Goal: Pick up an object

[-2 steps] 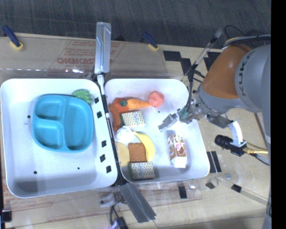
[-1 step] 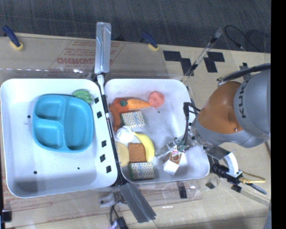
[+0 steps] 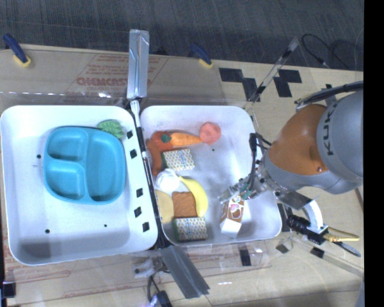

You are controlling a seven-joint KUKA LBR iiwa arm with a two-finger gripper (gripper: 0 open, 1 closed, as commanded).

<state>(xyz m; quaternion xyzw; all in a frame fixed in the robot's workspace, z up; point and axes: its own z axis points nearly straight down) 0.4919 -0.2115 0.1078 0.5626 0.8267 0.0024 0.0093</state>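
I can't tell how the jaws stand; the gripper (image 3: 243, 192) hangs over a small carton (image 3: 232, 215) in the right bin (image 3: 233, 117). Its label is unreadable. Beside it lie a banana (image 3: 197, 194), a carrot (image 3: 174, 138) and a blue tray (image 3: 85, 163).

Grey arm (image 3: 342, 142) reaching in from the right, bent low over the right side. Orange band (image 3: 299, 147) above the wrist turned toward the camera, rounded and bulky. Wrist angled down and to the left. Hand (image 3: 242, 192) hanging at the end of it, small and dark, tangled with thin cabling. Fingers too small and cluttered to read. A dark cable looped behind the arm at upper right.
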